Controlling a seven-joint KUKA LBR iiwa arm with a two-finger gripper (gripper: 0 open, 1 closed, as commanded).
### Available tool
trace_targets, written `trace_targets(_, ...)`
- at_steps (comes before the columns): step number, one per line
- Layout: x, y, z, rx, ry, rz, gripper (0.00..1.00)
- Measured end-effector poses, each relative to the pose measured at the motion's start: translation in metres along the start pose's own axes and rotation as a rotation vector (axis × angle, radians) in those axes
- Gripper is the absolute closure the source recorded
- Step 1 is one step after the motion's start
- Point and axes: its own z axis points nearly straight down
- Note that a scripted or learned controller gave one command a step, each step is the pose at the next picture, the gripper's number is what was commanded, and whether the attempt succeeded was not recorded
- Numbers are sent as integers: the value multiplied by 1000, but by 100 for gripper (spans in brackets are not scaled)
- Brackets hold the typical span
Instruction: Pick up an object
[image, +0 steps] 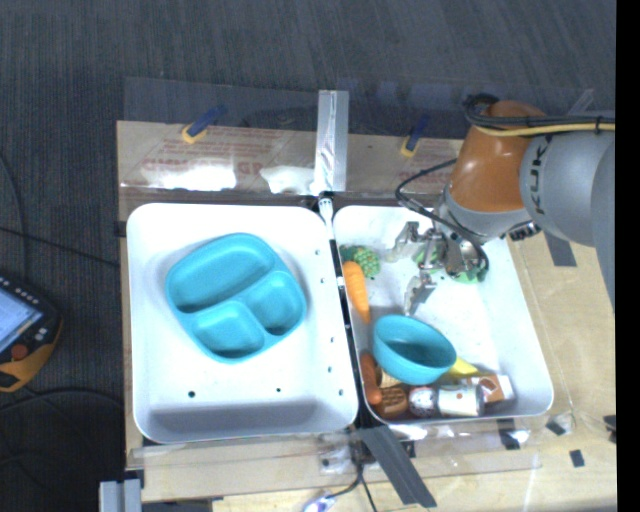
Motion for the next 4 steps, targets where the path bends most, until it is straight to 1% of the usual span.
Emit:
trace_targets(1,34,-35,9,3,-9,-119,0)
trace_targets(2,128,-47,2,13,-39,-212,0)
trace_targets(3,76,24,7,5,-16,-206,0)
trace_targets(4,6,-26,-26,1,-2,-224,0)
